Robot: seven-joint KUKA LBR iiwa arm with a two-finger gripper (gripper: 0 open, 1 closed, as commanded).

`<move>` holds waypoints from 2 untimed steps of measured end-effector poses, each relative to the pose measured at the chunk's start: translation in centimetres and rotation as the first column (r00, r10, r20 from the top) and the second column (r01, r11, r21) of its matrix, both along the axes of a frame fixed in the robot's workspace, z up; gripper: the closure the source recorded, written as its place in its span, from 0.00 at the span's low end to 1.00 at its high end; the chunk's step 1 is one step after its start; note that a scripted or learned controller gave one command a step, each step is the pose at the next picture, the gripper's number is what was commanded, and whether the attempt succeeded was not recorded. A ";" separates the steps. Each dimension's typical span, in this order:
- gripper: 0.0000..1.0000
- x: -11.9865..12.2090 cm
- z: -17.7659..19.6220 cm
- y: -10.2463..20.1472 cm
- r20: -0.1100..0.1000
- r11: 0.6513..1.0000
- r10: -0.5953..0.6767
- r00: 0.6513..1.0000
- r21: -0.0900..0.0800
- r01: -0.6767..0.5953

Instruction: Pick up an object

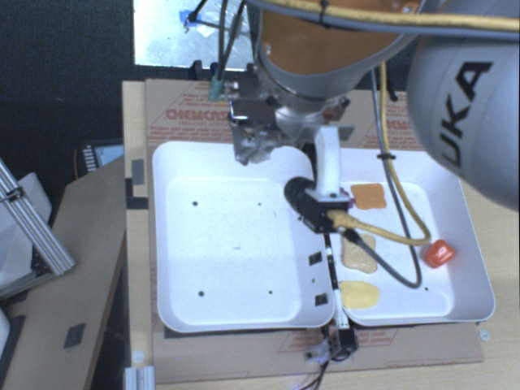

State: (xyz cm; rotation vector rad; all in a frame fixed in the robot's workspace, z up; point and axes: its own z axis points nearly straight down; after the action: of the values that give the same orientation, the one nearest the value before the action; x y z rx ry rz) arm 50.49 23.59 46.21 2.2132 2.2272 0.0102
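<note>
Hovering: the gripper (256,145) hangs just left of the seam (329,260) where the 2 bins meet, at the seam's far end, above the back rim of the left bin (227,242).
Gripper state: I cannot tell whether it is open or closed; from above its tip is a tangle of metal, and nothing shows held in it.
Task's things: 4 small pieces, all right of the seam, in the right bin (471,295).
Orange square (370,195): just right of the seam, toward its far end, lying flat.
Tan piece (359,256): just right of the seam at its middle, lying flat.
Yellow oval (359,296): just right of the seam near its close end, lying flat.
Red lump (439,253): well right of the seam, apart from the other 3, standing proud of the floor.
Why so placed: the pieces look scattered loose, so that any 1 can be tried for.
Step in hand: probably a reach not yet aimed, since the gripper is on the opposite side of the seam from every piece.
Next move calls for: crossing right over the seam and coming down on 1 piece.
Risk: the 3 flat pieces give little to pinch, and the bin wall at the seam may crowd the gripper; the red lump looks the easier catch.
Worktop (134,258): carries both bins.
</note>
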 end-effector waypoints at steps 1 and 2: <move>1.00 -2.1 -16.8 -0.3 -0.021 1.000 -0.005 1.000 -0.010 0.005; 1.00 -1.9 -38.3 -0.7 -0.005 1.000 -0.006 1.000 -0.004 0.006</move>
State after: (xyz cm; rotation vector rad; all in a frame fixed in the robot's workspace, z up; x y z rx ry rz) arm 48.59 22.94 7.87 2.2206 2.2218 0.0000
